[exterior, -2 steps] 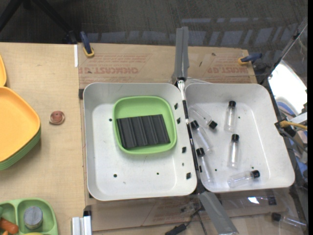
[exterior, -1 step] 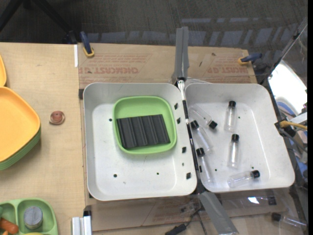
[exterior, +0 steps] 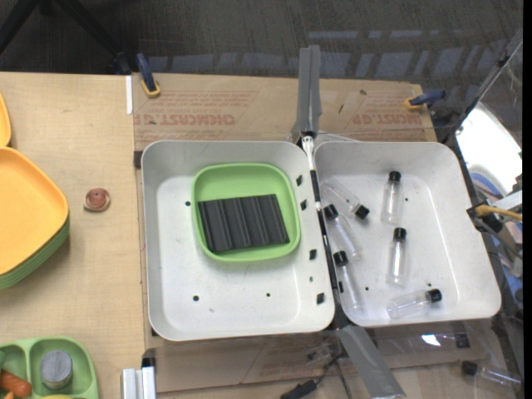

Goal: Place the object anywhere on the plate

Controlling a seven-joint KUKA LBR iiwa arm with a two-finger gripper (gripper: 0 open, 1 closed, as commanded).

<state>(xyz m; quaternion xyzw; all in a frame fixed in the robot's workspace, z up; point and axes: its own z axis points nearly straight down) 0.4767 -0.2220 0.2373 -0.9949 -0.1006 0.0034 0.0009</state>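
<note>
A: We're looking down on the green plate (exterior: 245, 191) in the left bin (exterior: 166, 289), and there's a dark ribbed mat (exterior: 243, 223) lying across its middle

B: Nothing else on it that we can see. Our objects sit to the right of the plate, in the right bin (exterior: 465, 223): clear tubes with black caps

A: We count about six. One upright-looking tube (exterior: 391, 196) is farthest from the plate's top edge, another tube (exterior: 413, 302) lies down low and well right of it

B: So by our read the job hasn't started: a tube needs picking and carrying left onto the plate

A: And the claw? We cannot tell, apart or together
</note>
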